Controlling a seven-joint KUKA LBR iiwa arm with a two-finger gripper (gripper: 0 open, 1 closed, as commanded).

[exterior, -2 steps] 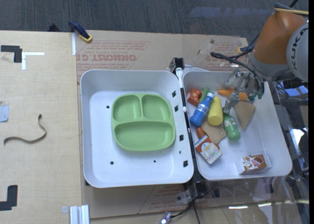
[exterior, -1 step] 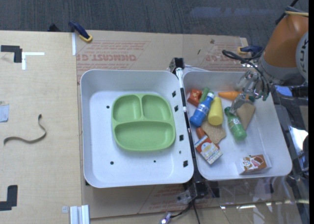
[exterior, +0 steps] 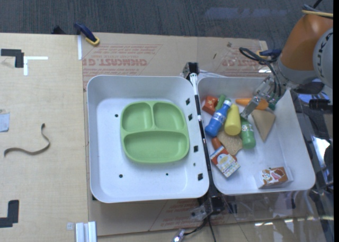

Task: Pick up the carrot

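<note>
Cardboard (exterior: 122, 58) under bins carries reversed red print, unreadable. Green divided plate (exterior: 154, 131) sits in left bin (exterior: 100, 172). Right bin (exterior: 294, 145): blue bottle (exterior: 217, 118), yellow bottle (exterior: 232, 121), small printed cartons, text illegible. Carrot (exterior: 247, 101) near back wall, just beside gripper (exterior: 255, 105); finger state: cannot tell.

Dark grey carpet floor (exterior: 159, 2) lies beyond a light wooden tabletop (exterior: 42, 92). Flattened brown cardboard (exterior: 137, 58) covers its middle, with black tape marks (exterior: 13, 55) at the left.
</note>
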